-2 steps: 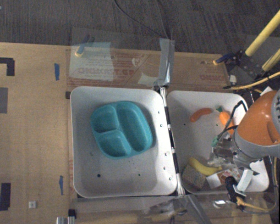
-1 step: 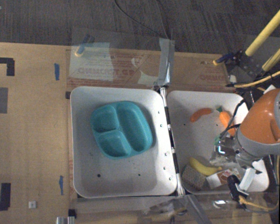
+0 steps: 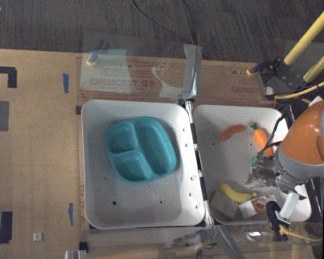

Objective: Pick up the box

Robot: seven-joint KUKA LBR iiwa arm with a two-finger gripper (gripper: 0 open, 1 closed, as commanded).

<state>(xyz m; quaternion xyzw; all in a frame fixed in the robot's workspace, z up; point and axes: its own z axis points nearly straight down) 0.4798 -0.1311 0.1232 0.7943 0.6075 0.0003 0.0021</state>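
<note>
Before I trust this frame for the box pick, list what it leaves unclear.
- Gripper, camera view: the arm's wrist covers it; finger state unreadable.
- Box, near corner of the right bin: partly under the arm, label too small to read.
- Carrot: lower end hidden by the arm.
- Brown item beside the banana: too blurred to identify.

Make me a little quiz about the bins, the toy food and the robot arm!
1. True or false: the teal plate lies in the right bin.
2. What lies nearest the banana? A) the carrot B) the box C) the plate
3. What colour is the band above the arm's wrist?

Key: 1 false, it lies in the left bin; 2 B; 3 orange.
</note>
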